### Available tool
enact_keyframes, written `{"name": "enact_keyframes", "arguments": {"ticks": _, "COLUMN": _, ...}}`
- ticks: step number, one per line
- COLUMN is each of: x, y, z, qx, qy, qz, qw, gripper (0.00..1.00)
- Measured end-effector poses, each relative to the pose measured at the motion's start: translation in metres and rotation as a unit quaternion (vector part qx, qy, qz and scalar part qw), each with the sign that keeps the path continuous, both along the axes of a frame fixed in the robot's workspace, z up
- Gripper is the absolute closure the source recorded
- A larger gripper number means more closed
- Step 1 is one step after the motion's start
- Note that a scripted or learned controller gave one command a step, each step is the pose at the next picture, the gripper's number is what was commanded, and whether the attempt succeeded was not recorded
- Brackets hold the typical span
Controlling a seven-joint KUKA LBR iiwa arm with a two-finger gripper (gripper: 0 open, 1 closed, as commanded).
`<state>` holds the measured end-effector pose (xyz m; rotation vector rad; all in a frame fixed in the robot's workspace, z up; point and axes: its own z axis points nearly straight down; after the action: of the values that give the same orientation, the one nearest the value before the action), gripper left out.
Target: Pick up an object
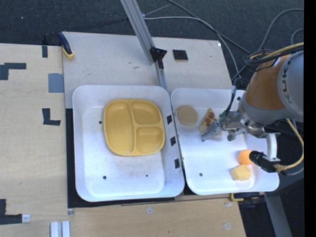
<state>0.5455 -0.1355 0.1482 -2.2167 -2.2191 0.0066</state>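
The tool [211, 131] hangs low in the right bin [217, 179], grip state seemingly unreadable.

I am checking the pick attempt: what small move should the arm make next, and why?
Probably a short descent. The gripper hangs in the right bin beside the red and yellow item, with nothing visibly held; the tan disc lies to its left.

Both white bins [123, 189] look like smooth, slightly glossy plastic, the left one speckled with dark grit. Yellow divided tray [134, 127]: matt plastic, smooth. Bench top [29, 132]: pale wood-grain board, matt, with dark tape patches. Slanted pole [138, 21]: brushed metal. Arm [276, 85]: grey metal shell, glossy orange band. Tan disc [187, 115] matt, orange ball [245, 156] smooth. Floor [197, 4]: dark rough carpet.
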Motion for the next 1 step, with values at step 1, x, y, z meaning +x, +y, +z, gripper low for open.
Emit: {"name": "enact_keyframes", "arguments": {"ticks": 1, "x": -0.0006, "y": 0.0016, "z": -0.0437, "qx": -0.0002, "qy": 0.0, "qz": 0.0, "qw": 1.0, "gripper": 0.0}}
